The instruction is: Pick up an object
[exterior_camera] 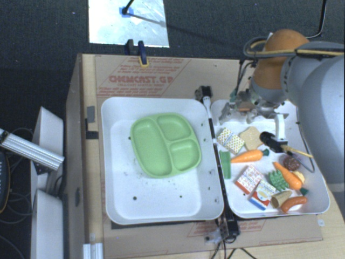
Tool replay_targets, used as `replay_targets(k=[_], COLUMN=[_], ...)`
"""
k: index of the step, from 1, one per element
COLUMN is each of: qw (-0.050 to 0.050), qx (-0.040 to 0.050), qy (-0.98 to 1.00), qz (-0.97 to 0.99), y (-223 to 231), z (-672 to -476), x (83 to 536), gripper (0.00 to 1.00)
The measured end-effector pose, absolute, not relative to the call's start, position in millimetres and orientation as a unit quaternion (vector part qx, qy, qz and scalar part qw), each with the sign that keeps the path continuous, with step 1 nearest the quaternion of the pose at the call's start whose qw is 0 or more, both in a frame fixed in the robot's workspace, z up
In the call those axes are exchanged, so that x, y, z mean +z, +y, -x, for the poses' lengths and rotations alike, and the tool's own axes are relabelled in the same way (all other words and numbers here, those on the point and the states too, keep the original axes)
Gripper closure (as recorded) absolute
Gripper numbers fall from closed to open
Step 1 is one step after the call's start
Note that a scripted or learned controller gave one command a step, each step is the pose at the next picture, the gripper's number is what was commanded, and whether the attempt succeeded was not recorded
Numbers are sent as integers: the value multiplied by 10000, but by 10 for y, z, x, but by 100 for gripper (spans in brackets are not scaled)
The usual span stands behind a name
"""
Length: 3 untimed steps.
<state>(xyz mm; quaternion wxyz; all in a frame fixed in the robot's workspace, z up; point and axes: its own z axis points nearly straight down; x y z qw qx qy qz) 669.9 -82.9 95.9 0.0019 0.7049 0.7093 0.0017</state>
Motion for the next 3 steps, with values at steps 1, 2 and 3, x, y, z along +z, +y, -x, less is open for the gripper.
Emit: replay_targets(k=[1,2,3], qw=[11,21,21], qx=[6,16,15], qy=[7087,7092,7093], qz=[-7055,-7050,-7049], y=[-829,-831,-831], z=[-6690,-6701,-6700], x=[848,960,959], gripper=[0,100,0])
